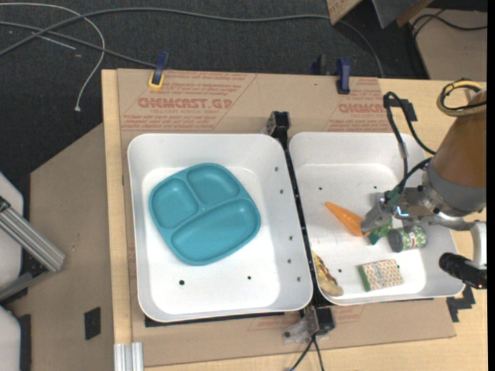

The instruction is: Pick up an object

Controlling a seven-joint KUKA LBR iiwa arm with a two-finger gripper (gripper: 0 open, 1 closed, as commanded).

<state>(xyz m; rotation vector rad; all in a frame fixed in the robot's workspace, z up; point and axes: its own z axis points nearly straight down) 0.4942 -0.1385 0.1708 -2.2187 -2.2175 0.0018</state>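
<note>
Red lettering reading "CHEMCAST GP" runs across the brown protective sheet (232, 91) at the bench's far edge, repeated partly at 1 o'clock behind the right bin; two clamps, one yellow-handled (159, 69) and one blue (342, 76), pin that sheet down. The small patterned packet (380, 274) carries print too fine to read.

The left bin (147, 230) holds a teal divided plate (205, 211) with three compartments, sitting toward the bin's 10 o'clock side — white floor lies open along its 3 and 6 o'clock edges. The right bin (340, 157) has bare floor over its far half, from 9 through 12 o'clock. Its contents crowd the near half: an orange carrot-shaped piece (343, 216) near the middle, a green-and-white bottle-like object (413, 239) at 3 o'clock, the patterned packet at 5 o'clock, and a yellowish banana-like piece (326, 274) against the rim at 7 o'clock.

The gripper (380, 221) hangs low over the right bin, just beside the carrot's thick end and the green object — whether its fingers are spread or closed, I cannot tell
</note>
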